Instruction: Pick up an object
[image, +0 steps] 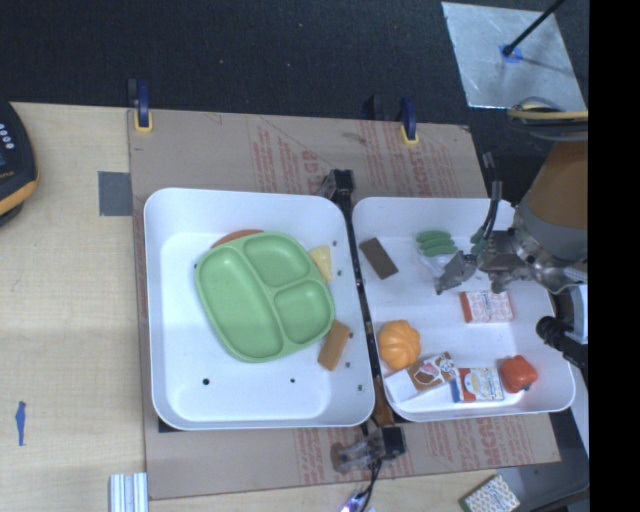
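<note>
My gripper (472, 282) hangs low over the middle of the right bin (400, 212), open, with bare bin floor between its two dark fingers. A green pea pod (434, 241) lies just beyond its left finger. A red and white packet (487, 306) lies just below its right finger. Nearer the front of this bin are an orange pumpkin (398, 343), two small cartons (435, 372) (478, 384) and a red tomato (517, 373). A brown block (378, 257) lies at the bin's left side.
The left bin (175, 330) holds a green divided plate (265, 295) with a yellow piece (320, 262) at its right edge, a red thing (240, 237) peeking out behind it, and a tan block (333, 345). The grey arm (555, 215) comes in from the right.
</note>
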